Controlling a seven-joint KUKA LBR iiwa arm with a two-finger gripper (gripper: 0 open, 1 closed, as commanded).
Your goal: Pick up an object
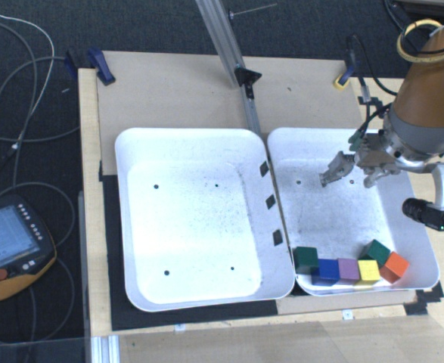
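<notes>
My gripper [352, 171] hangs over the right bin [312, 203] with nothing between its fingers, which stand spread apart.

From the camera above the bench, my arm [426, 89] reaches in from the right and the gripper sits above the bin's upper middle, well apart from the blocks. These lie in a row along the near wall: a dark green block [305, 259], blue block [328, 270], purple block [348, 268], yellow block [367, 270], orange block [395, 266], and a second green block [377, 249] just behind.
</notes>
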